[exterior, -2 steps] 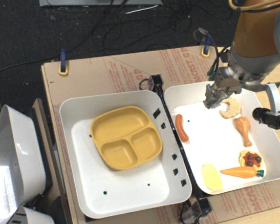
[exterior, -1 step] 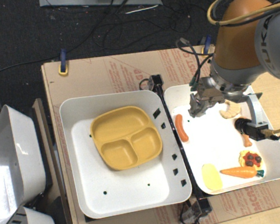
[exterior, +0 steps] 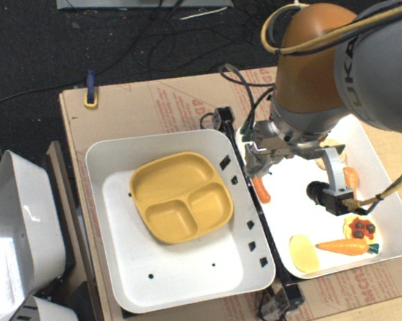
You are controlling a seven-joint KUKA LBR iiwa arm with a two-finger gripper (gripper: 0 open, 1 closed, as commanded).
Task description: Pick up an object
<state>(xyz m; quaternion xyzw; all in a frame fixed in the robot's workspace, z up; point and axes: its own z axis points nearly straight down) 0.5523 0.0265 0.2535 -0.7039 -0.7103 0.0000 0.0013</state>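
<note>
1. In the camera view, the arm (exterior: 365, 59) is reaching in from the right, and its gripper (exterior: 260, 156) is hanging over the far left corner of the right bin (exterior: 301, 212), close to the wall shared with the left bin (exterior: 128, 277).
2. The wrist is covering the gripper from above, so I cannot tell whether it is wide or narrow, and nothing is showing as held in it.
3. Judging from this pose, the approach step is in hand: the gripper is lining up over a target and the grasp is not yet made.
4. The likeliest target is the small orange-red piece (exterior: 262, 190), which is lying on the bin floor just on the near side of the gripper, hard against the left wall.
5. That piece is looking short, slim and tapered, like a little toy carrot or chilli, with its long axis running roughly far to near.
6. The next move is calling for a small shift toward the near side, a straight descent, and a close across the narrow width; the wall beside it is leaving little room on the left.
7. Other things are lying well apart from it at the near right of the same bin: a pale yellow oval (exterior: 303, 251) and a larger carrot (exterior: 339, 248).
8. The left bin is holding a yellow divided plate (exterior: 181, 196), lying flat and away from the gripper.
</note>
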